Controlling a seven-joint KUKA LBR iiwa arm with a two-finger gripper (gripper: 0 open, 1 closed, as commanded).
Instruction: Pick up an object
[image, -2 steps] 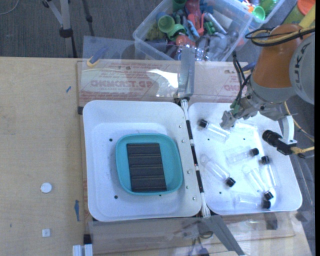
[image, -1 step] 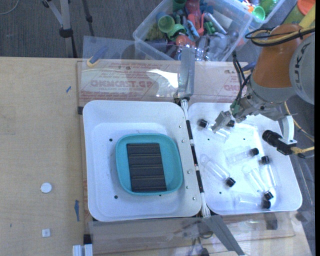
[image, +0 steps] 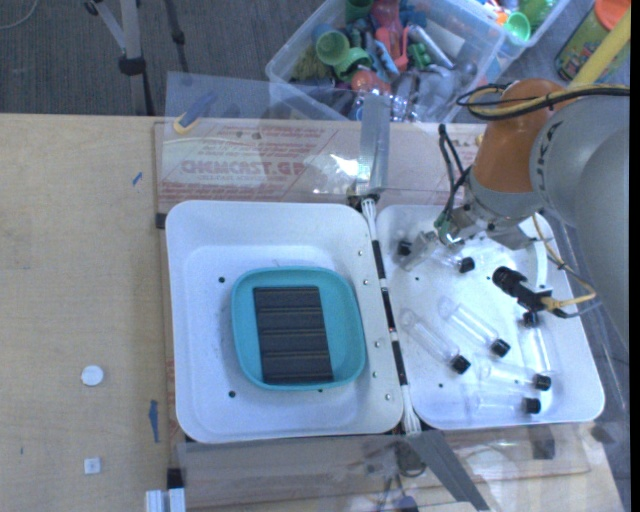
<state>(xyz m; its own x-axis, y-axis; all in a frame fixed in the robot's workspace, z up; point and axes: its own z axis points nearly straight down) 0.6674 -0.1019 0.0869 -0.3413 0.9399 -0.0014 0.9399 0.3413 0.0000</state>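
Several clear plastic tubes with black caps lie in the right bin (image: 575, 395): one tube (image: 432, 340) near the bin's left side, another (image: 472, 325) beside it, and a third (image: 500, 402) by the front rim. Small black caps (image: 466, 264) are scattered toward the back. My gripper (image: 447, 232) hangs low over the back left part of this bin, close to a black cap (image: 405, 247). Nothing shows between its tips. The left bin (image: 195, 300) holds a teal square plate (image: 345, 335) bearing a dark ridged slab (image: 292, 335).
A clear tote of colourful toys (image: 380, 50) stands behind the bins. An upright grey metal post (image: 374, 150) rises at the back where the two bins meet. A small white disc (image: 92, 376) lies on the wooden bench to the left.
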